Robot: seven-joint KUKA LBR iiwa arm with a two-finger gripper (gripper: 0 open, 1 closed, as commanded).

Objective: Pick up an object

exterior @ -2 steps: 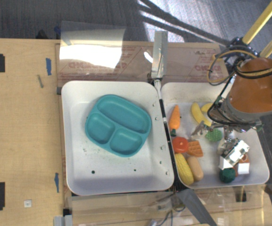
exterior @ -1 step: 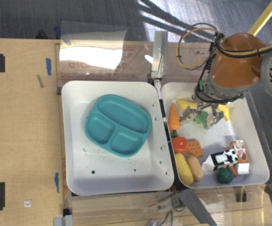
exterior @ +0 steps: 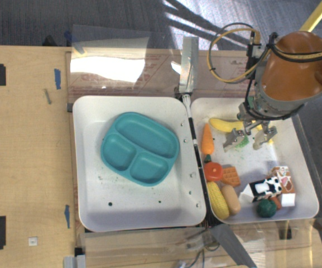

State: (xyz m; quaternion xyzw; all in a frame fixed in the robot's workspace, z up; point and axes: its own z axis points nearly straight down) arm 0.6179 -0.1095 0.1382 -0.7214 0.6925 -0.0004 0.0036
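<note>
Camera view showed the pick not yet made; the grey arm [exterior: 294, 66] with its orange band reached in from the right over the right bin [exterior: 308, 188], and its jaws [exterior: 250, 138] hung spread wide and held nothing, just above the bin floor. A banana [exterior: 223, 125] lay beside them and something small and green [exterior: 241, 142] sat between the fingers [exterior: 231, 139], ungripped; carrot [exterior: 207, 140], corn [exterior: 218, 199] and the other toys lay untouched, so closing and lifting remained.
</note>
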